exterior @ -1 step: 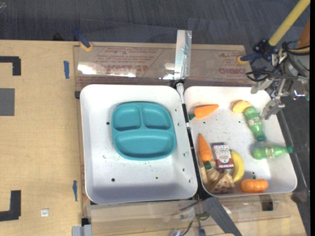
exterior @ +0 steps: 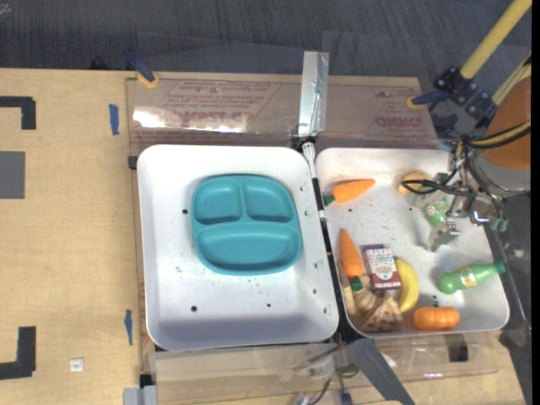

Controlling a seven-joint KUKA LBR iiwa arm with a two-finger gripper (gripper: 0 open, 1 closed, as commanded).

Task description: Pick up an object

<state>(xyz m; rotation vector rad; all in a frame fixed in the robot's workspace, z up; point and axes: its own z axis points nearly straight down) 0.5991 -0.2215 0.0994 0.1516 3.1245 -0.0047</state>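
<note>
Hovering low over the right bin, gripper has fingers slightly apart and nothing between them, so pick not done yet; nearest objects are green bottle just beside, banana further left.

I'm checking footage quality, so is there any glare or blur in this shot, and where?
Camera view: glare streaks the clear panel behind the left bin; the gripper region over the right bin looks soft and cluttered; the teal plate is evenly lit and sharp.
</note>
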